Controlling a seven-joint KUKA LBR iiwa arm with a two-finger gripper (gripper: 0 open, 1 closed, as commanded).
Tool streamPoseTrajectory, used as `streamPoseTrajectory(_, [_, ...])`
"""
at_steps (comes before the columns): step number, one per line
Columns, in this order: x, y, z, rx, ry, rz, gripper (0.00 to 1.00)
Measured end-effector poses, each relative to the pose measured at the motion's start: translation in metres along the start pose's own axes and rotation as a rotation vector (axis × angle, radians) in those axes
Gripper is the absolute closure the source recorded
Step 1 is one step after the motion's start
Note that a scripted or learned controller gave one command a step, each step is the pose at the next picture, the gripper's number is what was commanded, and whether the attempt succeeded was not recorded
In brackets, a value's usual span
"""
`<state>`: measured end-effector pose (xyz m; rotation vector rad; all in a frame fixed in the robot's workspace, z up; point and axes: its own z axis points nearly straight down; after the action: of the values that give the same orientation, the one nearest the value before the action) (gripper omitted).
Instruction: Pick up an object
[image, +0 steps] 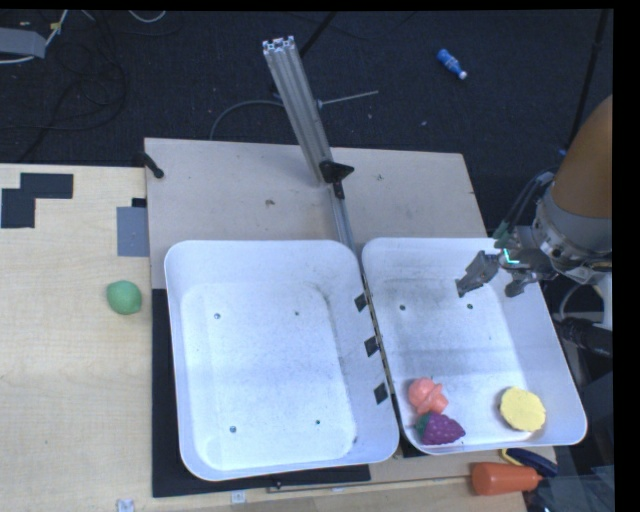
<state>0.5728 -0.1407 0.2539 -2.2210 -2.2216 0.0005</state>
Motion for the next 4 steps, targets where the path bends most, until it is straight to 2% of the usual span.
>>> streamPoseTrajectory(1, [0.000, 0.000, 0.000, 0.000, 0.000, 0.000, 0.00])
streamPoseTrajectory(3, [-0.004, 0.004, 0.114, 0.005, 0.001, -0.001, 0.00])
streamPoseTrajectory(4, [-0.004, 0.004, 0.163, 0.000, 0.000, 0.000, 0.00])
